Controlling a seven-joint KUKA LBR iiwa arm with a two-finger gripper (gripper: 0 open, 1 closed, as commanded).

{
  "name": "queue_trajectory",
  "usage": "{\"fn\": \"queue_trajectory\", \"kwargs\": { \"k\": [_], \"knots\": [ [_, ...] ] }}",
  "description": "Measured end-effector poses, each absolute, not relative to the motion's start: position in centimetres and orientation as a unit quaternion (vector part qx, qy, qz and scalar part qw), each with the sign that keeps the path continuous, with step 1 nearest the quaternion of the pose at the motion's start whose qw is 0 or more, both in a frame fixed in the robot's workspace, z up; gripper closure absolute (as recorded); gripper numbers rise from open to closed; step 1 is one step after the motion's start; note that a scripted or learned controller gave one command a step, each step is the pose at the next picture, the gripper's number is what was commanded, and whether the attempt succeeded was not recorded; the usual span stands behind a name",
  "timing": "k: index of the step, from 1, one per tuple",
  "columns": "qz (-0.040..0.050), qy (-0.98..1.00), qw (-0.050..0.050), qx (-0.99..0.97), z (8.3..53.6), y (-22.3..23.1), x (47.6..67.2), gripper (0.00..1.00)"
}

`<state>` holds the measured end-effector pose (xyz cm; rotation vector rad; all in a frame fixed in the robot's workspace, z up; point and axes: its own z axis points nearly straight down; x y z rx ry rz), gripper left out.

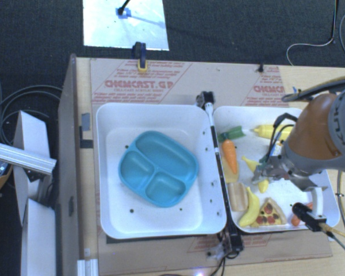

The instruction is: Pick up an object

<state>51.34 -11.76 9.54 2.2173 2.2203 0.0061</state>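
The gripper hung low in the right bin, at the frame's right-centre, its jaws over a small yellow piece; how far apart they stood could not be told. The banana lay just below, long axis running toward lower left.

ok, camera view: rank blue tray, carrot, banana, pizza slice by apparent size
1. blue tray, largest by far, in the left bin.
2-3. carrot and banana, both in the right bin, look about alike; I won't rank them.
4. pizza slice, slightly smaller, though close to both.
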Motion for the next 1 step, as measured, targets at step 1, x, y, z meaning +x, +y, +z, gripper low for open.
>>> {"fn": "queue_trajectory", "kwargs": {
  "k": [1],
  "knots": [
    [0.0046,0.711,0.004,0.703,19.0,-5.48,53.4,1.0]
  ]
}}
